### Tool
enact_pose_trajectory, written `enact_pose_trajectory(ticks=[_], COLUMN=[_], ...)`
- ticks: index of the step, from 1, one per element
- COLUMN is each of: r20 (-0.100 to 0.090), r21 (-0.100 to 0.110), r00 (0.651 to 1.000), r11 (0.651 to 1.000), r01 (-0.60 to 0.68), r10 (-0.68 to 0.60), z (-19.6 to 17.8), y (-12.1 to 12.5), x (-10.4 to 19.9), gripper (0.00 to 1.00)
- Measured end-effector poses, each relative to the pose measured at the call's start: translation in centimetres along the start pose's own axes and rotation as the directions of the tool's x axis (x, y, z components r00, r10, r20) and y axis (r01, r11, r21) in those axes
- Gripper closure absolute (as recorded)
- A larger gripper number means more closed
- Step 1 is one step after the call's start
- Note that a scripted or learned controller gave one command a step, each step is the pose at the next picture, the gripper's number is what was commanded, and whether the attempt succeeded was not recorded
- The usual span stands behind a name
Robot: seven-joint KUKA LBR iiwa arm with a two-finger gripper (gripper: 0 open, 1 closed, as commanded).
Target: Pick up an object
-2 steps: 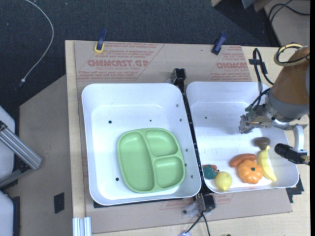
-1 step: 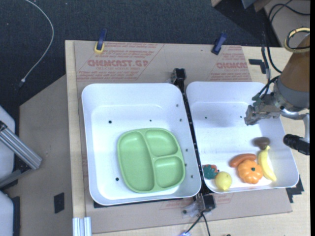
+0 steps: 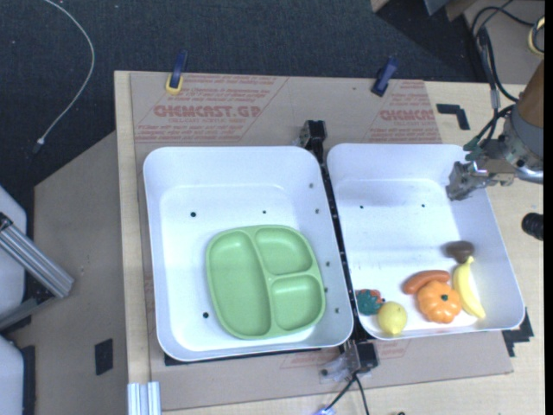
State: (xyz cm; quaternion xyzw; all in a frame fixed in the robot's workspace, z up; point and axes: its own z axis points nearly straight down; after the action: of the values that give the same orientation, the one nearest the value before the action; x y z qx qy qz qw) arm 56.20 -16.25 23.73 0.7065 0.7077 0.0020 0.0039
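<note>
The right bin [image 3: 406,180] holds toy foods along its near edge: a yellow banana [image 3: 467,288], an orange pumpkin [image 3: 439,303], an orange-red sausage [image 3: 426,279], a yellow lemon [image 3: 392,318], a small teal-and-red piece [image 3: 369,300] and a brown lump [image 3: 459,251]. My gripper [image 3: 465,180] hangs over the right bin's far right rim, well behind the foods. Nothing shows between its fingers.
The left bin [image 3: 173,188] carries a green three-compartment plate [image 3: 264,279]. A black clamp [image 3: 313,133] sits between the bins at the back, and blue clips [image 3: 384,76] hold the cardboard board's far edge. The arm enters from the right edge.
</note>
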Motion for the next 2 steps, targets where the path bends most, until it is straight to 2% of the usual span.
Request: enact_pose_trajectory(ticks=[1, 2], r20=[0.0, -0.003], r21=[0.002, 0.005], r00=[1.0, 1.0], r11=[1.0, 1.0], r01=[0.0, 0.004], r10=[0.0, -0.004], z=[-4.8, -5.1], y=[0.2, 1.3], x=[0.0, 5.2], gripper=[1.0, 1.0])
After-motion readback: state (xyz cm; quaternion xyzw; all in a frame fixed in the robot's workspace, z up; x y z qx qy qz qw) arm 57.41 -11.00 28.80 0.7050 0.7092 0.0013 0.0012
